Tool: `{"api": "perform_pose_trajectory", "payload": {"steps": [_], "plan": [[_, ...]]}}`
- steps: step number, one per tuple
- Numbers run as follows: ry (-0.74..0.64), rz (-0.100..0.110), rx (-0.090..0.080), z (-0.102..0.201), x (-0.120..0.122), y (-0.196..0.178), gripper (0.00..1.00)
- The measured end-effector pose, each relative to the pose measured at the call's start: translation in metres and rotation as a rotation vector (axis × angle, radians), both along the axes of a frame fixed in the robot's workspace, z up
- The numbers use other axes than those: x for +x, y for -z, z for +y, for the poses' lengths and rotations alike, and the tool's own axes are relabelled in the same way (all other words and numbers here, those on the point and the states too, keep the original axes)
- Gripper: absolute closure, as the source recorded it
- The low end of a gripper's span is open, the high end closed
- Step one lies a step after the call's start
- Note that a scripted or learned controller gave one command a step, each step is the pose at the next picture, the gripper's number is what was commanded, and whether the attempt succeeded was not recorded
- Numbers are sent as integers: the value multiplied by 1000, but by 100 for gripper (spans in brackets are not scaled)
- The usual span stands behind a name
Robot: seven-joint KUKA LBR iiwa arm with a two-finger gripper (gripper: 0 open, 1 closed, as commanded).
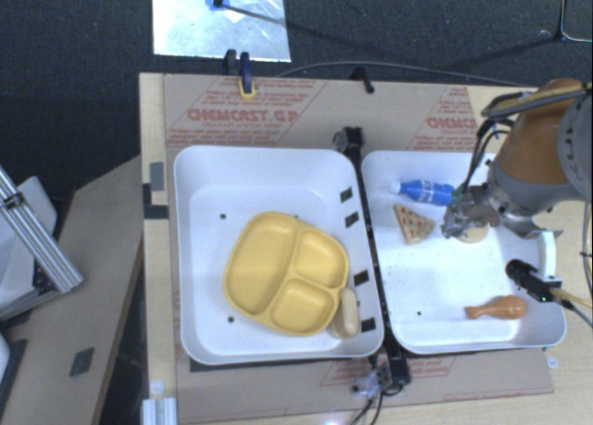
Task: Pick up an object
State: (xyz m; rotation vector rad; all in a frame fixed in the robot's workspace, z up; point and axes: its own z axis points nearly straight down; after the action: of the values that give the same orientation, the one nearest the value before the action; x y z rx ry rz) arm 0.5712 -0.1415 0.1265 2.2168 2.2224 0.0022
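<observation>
My gripper (460, 221) hangs low in the upper middle of the right bin (435, 331), reaching in from the right. Its tip sits at the left edge of a small round tan object (476, 232), which is partly hidden beneath it. Just left of the gripper lies a brown triangular wafer slice (412, 224). A blue bottle (427, 193) lies on its side near the bin's far wall, up and left of the gripper. A tan drumstick (496, 307) rests near the front right corner.
The left bin (213, 182) holds a yellow divided plate (285, 272) and a beige oblong piece (347, 312) beside its front right corner. A black fitting (526, 280) on the arm's cable hangs over the right bin's right side. A dark divider (366, 247) separates the bins.
</observation>
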Motion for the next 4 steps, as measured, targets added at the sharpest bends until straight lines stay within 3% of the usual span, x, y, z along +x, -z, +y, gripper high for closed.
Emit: {"api": "perform_pose_trajectory", "payload": {"steps": [2, 4], "plan": [[-2, -3, 0, 3, 13, -92, 100], [-6, 1, 2, 120, 33, -80, 100]]}}
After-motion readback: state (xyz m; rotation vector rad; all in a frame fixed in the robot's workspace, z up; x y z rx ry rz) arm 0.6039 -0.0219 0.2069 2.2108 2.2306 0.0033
